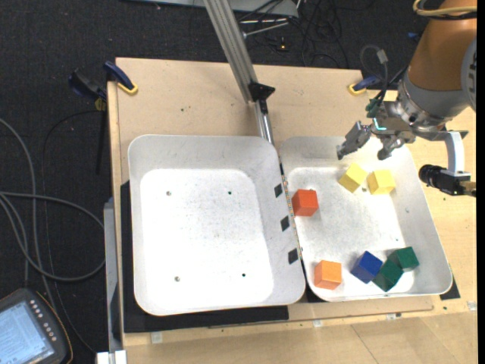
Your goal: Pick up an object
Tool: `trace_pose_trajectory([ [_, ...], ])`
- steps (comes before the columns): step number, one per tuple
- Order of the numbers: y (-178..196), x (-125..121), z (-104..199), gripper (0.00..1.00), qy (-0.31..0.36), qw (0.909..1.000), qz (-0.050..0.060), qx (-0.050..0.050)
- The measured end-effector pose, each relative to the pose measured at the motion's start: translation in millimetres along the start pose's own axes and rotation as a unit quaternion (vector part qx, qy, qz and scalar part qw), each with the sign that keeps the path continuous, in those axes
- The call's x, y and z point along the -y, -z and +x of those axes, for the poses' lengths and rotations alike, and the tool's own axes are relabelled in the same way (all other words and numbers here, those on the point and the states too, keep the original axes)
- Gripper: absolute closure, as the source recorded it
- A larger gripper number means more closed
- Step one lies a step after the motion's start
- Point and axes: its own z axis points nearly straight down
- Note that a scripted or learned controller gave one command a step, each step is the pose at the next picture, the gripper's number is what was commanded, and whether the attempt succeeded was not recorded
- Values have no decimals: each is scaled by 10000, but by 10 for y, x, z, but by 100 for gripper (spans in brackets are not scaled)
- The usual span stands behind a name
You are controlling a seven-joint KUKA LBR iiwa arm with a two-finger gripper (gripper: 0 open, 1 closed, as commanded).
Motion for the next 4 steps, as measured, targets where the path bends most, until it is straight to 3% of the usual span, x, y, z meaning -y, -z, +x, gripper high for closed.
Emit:
trace_pose_trajectory([
  [1,23,-7,-1,0,2,10000,-19,4],
  [3,-1252,23,0,0,-18,10000,-8,4],
  [4,-1602,25,5,0,-13,10000,-10,6],
])
